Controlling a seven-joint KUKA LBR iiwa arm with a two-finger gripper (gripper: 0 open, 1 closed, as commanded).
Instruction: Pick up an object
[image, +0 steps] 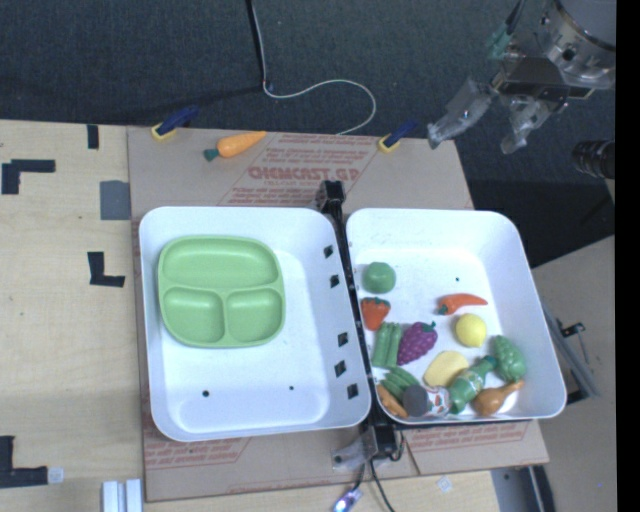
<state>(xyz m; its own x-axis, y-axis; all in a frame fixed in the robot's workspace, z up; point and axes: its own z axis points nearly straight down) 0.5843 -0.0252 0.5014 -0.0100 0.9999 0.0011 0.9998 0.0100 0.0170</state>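
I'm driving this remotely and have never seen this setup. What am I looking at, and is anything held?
One camera looks down at a slant on a bench. The grey robot arm comes in at upper right; its end effector hangs open above the bench, past the bins, holding nothing. The left bin holds a green divided plate. The right bin holds toy food: a green ball, a red chili, a lemon, purple grapes and more. A toy carrot lies on the cardboard behind the bins.
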